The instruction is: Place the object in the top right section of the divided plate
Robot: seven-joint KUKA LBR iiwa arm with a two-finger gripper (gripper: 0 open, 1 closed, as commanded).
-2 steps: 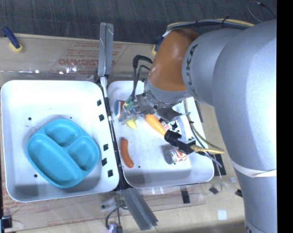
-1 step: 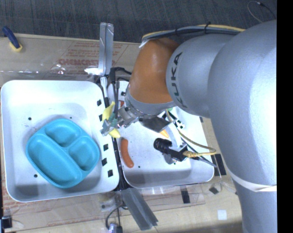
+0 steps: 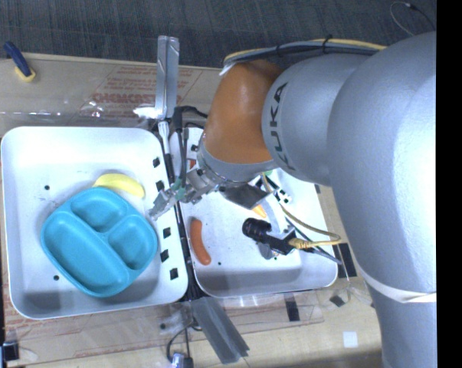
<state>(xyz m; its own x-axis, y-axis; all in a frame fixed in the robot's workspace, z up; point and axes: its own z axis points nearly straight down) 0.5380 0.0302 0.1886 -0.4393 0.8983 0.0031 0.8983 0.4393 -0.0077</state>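
– What have I got on the divided plate [image 3: 100, 240]?
– Blue, three sections, lying flat and slightly turned in the left bin.
– And the object?
– I see an orange sausage [image 3: 201, 243] lying lengthwise at the right bin's left wall, apart from the plate.

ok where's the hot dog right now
The hot dog lies in the right bin, close along its left wall, just right of the divider between the bins and below the gripper.

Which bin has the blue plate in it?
The left bin. The blue divided plate lies in it beside a yellow thing. The right bin holds an orange sausage-shaped toy instead.
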